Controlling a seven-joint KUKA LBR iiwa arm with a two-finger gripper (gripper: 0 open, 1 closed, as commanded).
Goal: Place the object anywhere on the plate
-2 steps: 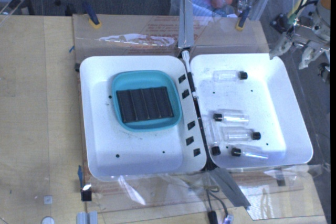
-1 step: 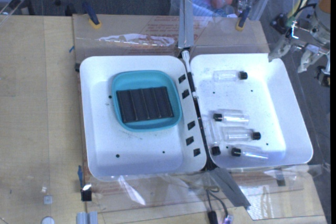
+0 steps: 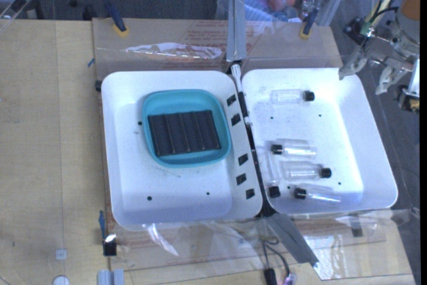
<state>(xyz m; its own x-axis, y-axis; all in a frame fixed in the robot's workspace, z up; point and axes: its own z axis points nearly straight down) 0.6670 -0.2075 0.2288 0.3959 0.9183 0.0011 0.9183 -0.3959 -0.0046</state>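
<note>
Your gripper [image 3: 375,73] hangs past the upper right corner of the right bin [image 3: 373,143], fingers spread apart and pinching nothing. Below it, four clear vials with black caps lie in that bin: one [image 3: 292,96] near the top, a second [image 3: 291,149] mid-bin, a third [image 3: 308,172] just beneath, a fourth [image 3: 316,195] by the front wall. In the left bin [image 3: 120,163], the blue plate [image 3: 184,127] carries a dark ribbed block [image 3: 183,133], well apart from every vial.

Wood bench [image 3: 47,143], 2 white bins [image 3: 127,203] side-by-side
</note>
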